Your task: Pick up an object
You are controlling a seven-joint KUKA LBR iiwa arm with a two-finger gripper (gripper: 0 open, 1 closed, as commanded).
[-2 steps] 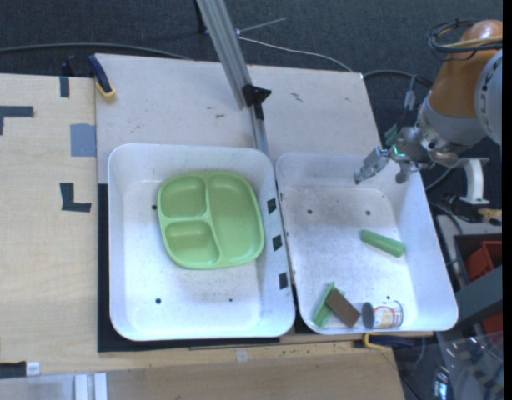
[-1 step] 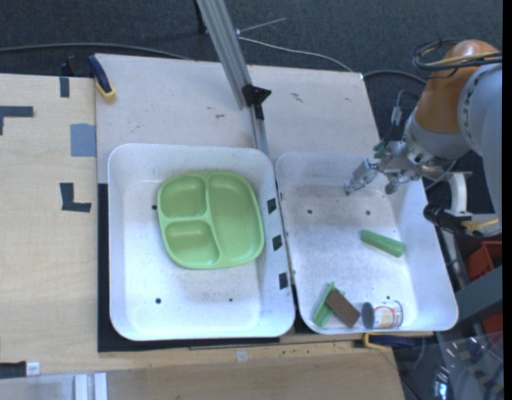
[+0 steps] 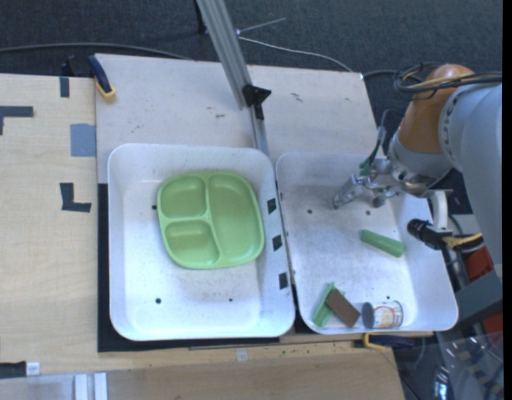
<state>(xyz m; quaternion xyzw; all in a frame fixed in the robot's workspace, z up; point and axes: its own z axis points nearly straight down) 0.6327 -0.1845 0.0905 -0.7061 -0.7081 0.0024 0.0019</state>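
Three small things lie along the right bin's [image 3: 427, 307] near edge: a green block [image 3: 324, 303], a brown block [image 3: 343, 309] and a can [image 3: 384, 315]. Farther back rests a green stick [image 3: 382, 242]; beyond it the gripper [image 3: 348, 193] hangs low, empty, its opening unclear. Left, a green tray [image 3: 211, 219] sits.

The arm [image 3: 477, 132] is a thick, rounded grey tube with a glossy orange band [image 3: 427, 115] above the wrist. Thin dark cables [image 3: 406, 77] loop over the band. The gripper [image 3: 346, 195] is bare silvery metal, small and angular.
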